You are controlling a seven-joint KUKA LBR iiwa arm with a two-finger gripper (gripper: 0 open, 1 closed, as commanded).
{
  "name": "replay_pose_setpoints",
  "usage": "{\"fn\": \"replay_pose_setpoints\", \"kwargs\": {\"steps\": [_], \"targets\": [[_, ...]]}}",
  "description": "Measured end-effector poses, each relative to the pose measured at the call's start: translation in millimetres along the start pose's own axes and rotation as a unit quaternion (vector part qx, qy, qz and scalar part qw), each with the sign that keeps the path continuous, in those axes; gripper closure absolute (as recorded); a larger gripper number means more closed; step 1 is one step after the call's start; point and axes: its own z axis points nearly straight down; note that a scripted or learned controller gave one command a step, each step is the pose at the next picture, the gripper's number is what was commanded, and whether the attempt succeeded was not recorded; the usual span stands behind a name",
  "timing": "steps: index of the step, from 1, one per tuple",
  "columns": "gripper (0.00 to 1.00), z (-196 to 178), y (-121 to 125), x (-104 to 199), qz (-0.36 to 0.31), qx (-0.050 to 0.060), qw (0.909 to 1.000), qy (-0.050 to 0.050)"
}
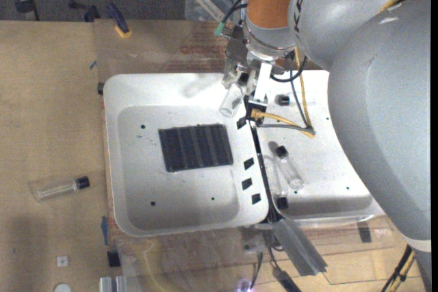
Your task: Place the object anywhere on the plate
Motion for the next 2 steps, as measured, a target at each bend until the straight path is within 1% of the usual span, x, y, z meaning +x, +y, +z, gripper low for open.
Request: {"fn": "replay_pose_setpoints", "kwargs": {"steps": [1, 2], "targets": [[1.00, 4, -118, -15, -0.109, 0.002, 0.9941, 0.000], [1.00, 32, -117, 66, -0.087, 0.000, 0.9962, 0.000]]}}
